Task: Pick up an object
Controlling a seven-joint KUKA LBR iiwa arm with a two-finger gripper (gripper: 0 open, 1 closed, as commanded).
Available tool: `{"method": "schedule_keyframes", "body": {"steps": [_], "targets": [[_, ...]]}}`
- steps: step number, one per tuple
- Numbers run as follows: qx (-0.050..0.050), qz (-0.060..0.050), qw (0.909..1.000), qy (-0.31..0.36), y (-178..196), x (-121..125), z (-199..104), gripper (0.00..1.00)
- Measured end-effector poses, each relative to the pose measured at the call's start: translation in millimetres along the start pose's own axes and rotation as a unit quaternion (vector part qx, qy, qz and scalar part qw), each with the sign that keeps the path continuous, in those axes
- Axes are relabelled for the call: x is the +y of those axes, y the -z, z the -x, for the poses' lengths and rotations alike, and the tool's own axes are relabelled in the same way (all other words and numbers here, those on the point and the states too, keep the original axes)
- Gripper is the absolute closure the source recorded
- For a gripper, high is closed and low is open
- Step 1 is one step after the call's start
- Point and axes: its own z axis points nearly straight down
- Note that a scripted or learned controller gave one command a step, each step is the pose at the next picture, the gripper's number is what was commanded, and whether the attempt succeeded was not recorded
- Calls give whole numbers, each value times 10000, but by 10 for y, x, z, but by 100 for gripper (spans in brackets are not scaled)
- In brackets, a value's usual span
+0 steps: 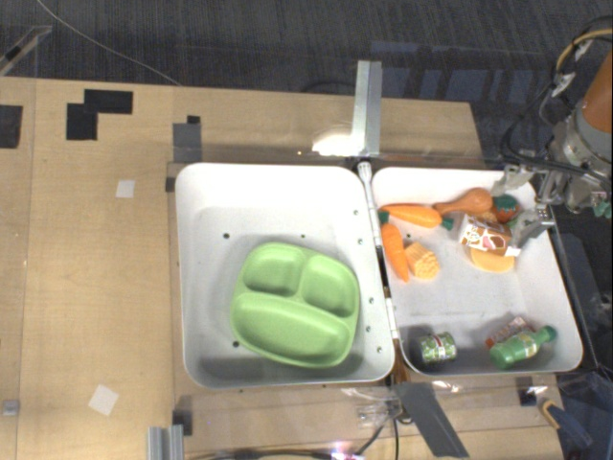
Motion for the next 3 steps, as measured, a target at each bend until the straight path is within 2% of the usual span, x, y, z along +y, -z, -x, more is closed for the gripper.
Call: {"method": "schedule_keyframes", "body": {"steps": [1, 2, 3], "targets": [[-25, -8, 9948, 1022, -1545, -213, -40, 0], [-26, -11, 9934, 1149, -1644, -32, -211, 0], [46, 17, 9858, 1676, -1678, -73, 721, 0]]}}
